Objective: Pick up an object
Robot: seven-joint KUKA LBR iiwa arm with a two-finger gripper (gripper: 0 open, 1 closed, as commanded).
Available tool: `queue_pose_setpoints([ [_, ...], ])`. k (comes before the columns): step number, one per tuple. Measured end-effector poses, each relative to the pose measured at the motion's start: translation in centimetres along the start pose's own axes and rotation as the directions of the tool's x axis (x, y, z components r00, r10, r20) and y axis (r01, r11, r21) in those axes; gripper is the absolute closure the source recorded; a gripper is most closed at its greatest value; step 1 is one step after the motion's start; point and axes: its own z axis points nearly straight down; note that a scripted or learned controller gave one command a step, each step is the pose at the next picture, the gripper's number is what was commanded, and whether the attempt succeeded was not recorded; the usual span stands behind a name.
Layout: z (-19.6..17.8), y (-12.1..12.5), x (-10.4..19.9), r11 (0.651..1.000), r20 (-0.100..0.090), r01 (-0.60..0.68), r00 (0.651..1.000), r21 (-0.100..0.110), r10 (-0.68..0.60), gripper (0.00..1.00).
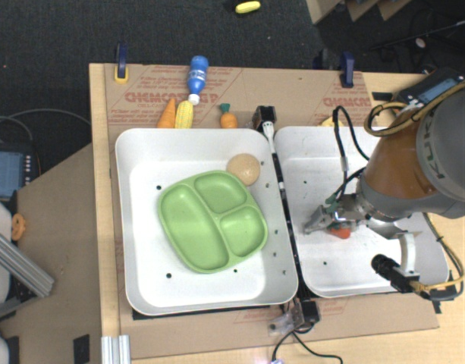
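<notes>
Claw low in the right bin, just beside a small red-orange object; you cannot tell its state.

Treat the object as light, small and likely to roll or slip: take it across its middle, square-on. Green divided plate and tan ball lie in the left bin.

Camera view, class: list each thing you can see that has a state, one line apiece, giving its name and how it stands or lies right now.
green divided plate: lying flat in the left bin, compartments bare.
beige ball: resting against the plate's far rim.
small red object: lying in the right bin, right under the gripper.
gripper: low over the right bin.
blue-capped bottle: lying on its side behind the bins.
toy corn: lying behind the left bin.
</notes>
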Motion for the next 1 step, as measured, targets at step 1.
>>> queue_pose_setpoints([
  [1, -1.07, -0.08, -0.22, 1.0, 0.002, -0.004, 1.0, -0.002, 0.004, 1.0],
])
